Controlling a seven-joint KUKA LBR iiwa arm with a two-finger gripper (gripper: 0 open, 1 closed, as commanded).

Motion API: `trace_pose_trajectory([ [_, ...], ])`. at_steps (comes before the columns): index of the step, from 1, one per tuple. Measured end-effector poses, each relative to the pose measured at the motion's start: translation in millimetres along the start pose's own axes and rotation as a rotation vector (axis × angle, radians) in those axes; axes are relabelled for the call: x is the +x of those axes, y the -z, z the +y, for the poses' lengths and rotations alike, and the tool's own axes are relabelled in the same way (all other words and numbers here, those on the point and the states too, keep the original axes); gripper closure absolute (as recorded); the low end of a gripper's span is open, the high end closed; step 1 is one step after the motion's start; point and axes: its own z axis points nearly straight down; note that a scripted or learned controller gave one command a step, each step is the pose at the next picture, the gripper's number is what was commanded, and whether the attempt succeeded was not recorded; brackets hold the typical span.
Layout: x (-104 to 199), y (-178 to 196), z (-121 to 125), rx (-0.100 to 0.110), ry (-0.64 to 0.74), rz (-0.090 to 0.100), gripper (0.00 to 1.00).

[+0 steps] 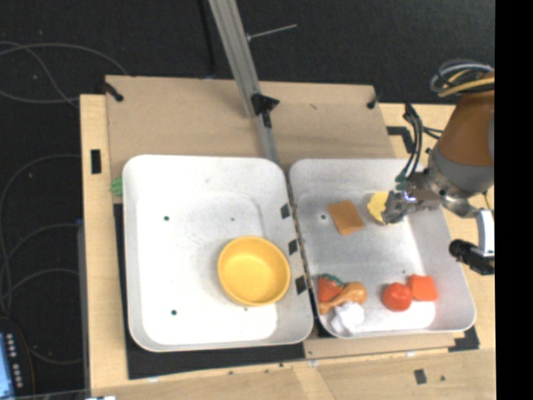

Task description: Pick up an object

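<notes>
**Right bin crowded at its edges, open in the middle**

The right bin (316, 182) has bare floor at centre; a tan block (346, 217) and yellow piece (378, 206) sit above, toys (341, 300) and red pieces (410, 292) below. The yellow bowl (253, 271) blocks the left bin's (166, 190) lower right.

- Left bin (158, 190): white, faintly grey-scuffed.
- Right bin (366, 261): the same white.
- Bowl (253, 271) in the left bin: yellow all over.
- Flat piece (346, 217) in the right bin: tan-brown.
- Object (378, 206) just right of it: pale yellow.
- Round object (396, 297), near right: red.
- Block (423, 287) beside it: orange.
- Near-left corner cluster (340, 297): orange, red, a touch of green, white.
- Bench (183, 115): light brown.
- Arm (468, 136): orange band, grey below.
</notes>
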Motion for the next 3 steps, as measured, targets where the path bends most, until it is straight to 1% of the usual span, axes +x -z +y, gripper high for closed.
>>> trace_pose_trajectory([
  [1, 7.0, 45.3, 3.5, 0.006, 0.000, 0.001, 1.00],
  [2, -0.6, 104.2, 4.2, 0.006, 0.002, 0.000, 1.00],
  [3, -1.6, 124.8, 5.1, 0.004, 0.004, 0.001, 1.00],
])
